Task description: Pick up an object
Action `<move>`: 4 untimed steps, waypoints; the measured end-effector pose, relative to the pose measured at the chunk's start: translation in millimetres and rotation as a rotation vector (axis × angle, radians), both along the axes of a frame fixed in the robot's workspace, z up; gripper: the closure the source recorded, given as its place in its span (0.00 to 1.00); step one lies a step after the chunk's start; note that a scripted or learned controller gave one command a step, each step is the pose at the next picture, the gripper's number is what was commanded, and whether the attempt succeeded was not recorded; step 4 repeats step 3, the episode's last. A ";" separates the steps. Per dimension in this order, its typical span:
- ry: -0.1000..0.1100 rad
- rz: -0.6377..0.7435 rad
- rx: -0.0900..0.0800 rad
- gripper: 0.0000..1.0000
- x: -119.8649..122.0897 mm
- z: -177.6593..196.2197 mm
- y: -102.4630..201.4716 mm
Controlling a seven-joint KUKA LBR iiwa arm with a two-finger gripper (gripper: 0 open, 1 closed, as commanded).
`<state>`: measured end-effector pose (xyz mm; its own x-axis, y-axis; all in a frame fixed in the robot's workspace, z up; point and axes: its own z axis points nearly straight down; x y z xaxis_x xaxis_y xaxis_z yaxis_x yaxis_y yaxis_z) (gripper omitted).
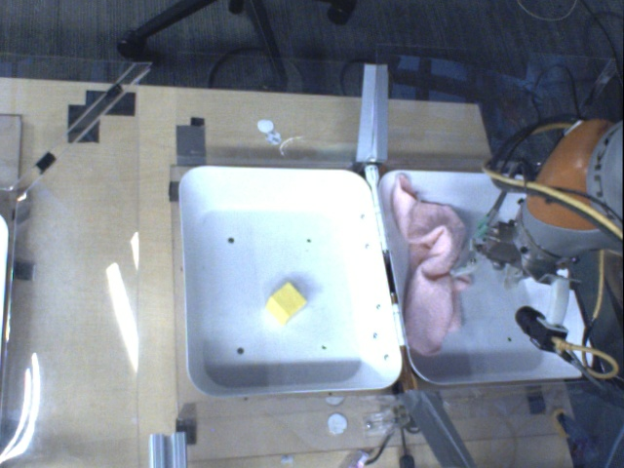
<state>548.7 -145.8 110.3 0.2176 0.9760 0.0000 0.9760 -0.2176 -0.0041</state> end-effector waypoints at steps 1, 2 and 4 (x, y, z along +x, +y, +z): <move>-0.016 0.200 -0.004 0.00 80.0 -20.9 13.3; -0.018 0.206 -0.002 1.00 82.0 -11.7 15.7; -0.006 0.313 -0.002 1.00 90.0 126.8 19.3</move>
